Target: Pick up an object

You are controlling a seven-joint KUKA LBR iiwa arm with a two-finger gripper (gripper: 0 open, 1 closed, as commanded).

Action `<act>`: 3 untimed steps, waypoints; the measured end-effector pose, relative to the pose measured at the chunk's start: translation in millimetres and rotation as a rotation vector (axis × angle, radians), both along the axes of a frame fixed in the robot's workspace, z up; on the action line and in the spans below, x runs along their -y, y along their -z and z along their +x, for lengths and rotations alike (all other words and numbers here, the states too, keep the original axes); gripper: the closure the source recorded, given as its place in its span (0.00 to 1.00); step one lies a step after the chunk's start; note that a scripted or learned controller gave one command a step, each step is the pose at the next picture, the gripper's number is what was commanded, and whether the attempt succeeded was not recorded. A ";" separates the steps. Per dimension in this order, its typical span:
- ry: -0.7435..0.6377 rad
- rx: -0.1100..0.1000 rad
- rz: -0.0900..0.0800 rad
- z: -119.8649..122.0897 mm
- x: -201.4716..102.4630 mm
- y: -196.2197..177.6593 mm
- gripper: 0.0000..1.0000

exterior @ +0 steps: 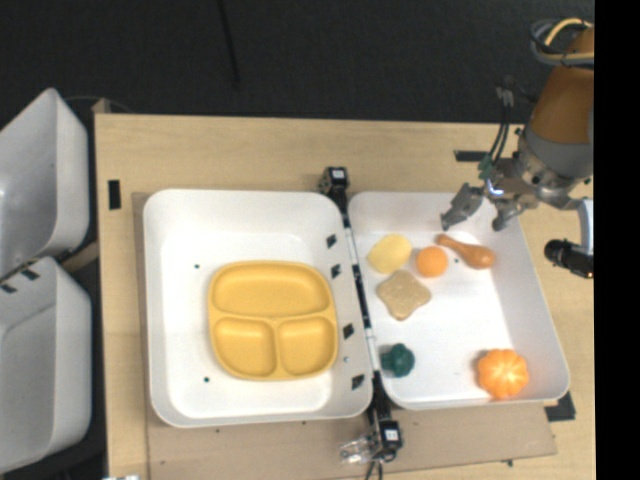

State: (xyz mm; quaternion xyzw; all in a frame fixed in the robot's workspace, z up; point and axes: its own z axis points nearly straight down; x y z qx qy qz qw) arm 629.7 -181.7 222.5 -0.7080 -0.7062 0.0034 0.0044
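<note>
The right bin (520, 298) holds a pale yellow lemon-like piece (389, 253), a small orange ball (431, 261), a tan drumstick-shaped piece (467, 251), a beige bread slice (403, 294), a dark green lump (398, 360) and an orange tangerine (502, 373). My gripper (483, 211) hangs above the bin's far right corner, just beyond the drumstick. Its two fingers stand spread apart with nothing between them.
The left bin (170, 268) carries a yellow divided tray (272, 319). A row of black clips (350, 288) runs along the wall between the bins. White housings (35, 268) stand off the bench's left edge.
</note>
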 end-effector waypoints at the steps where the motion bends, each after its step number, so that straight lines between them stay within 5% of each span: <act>1: -0.003 0.012 -0.002 2.7 -0.5 -7.6 0.00; 3: -0.002 0.007 -0.003 3.0 0.7 99.2 0.00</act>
